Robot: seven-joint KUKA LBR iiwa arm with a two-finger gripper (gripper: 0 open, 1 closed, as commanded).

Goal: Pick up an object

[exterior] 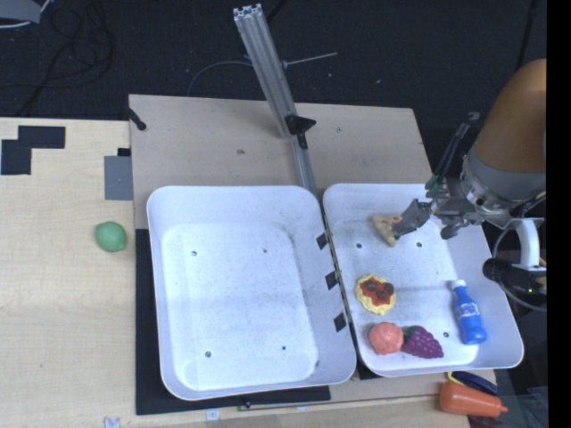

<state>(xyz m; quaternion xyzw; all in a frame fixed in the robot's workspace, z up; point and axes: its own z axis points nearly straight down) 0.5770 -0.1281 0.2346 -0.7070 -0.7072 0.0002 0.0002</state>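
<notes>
Jaws (429, 221) spread open above right bin (500, 350), left tip touching pizza slice (386, 228), nothing held

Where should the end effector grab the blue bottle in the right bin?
Probably across the middle of the blue bottle, from straight above. It lies flat, white cap toward the far rim, with bare floor on both long sides, so closing across its narrow width should work.

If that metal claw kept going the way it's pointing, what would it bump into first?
Most likely the tan pizza-slice toy in the right bin. The gripper points left and downward, its tip right beside the slice, though the height above it is hard to judge.
</notes>
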